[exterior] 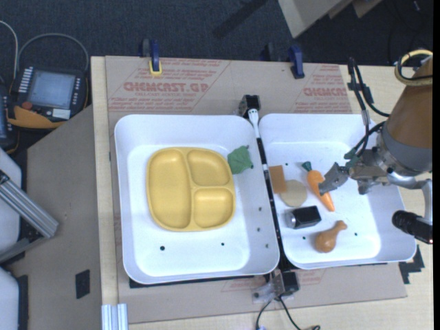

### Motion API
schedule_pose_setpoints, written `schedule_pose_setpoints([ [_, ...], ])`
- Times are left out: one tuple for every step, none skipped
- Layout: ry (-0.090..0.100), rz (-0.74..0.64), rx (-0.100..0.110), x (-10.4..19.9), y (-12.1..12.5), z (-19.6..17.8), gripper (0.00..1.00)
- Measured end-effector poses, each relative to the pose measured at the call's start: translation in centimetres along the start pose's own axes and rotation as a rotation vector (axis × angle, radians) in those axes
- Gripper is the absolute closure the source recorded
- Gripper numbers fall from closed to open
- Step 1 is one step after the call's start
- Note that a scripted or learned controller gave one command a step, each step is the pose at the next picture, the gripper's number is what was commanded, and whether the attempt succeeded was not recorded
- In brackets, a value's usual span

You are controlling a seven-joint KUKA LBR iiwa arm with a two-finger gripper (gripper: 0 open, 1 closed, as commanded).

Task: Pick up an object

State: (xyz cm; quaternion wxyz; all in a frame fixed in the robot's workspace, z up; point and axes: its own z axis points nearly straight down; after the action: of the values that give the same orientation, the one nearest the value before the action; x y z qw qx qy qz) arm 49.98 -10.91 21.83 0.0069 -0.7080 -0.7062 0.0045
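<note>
The right bin [357, 253] holds an orange carrot with a green top [316, 184], a brown block [277, 179], a beige round piece [295, 194], a small black box [304, 216] and a brown drumstick-shaped toy [328, 236]. My gripper [335, 178] hangs low over the right bin, just right of the carrot and close to touching it. Nothing is seen held in it. The arm's grey wrist and orange band rise to the right of it.
The left bin [137, 239] carries a yellow divided plate [191, 188] and a green leafy toy [240, 159] by its right wall. A black divider clip [250, 106] sits between the bins at the back. Bare white floor lies in the right bin's far right.
</note>
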Motion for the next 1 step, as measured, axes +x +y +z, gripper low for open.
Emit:
schedule_pose_setpoints([
  [-0.002,-0.003,-0.011,0.03,0.23,-0.51,0.00],
])
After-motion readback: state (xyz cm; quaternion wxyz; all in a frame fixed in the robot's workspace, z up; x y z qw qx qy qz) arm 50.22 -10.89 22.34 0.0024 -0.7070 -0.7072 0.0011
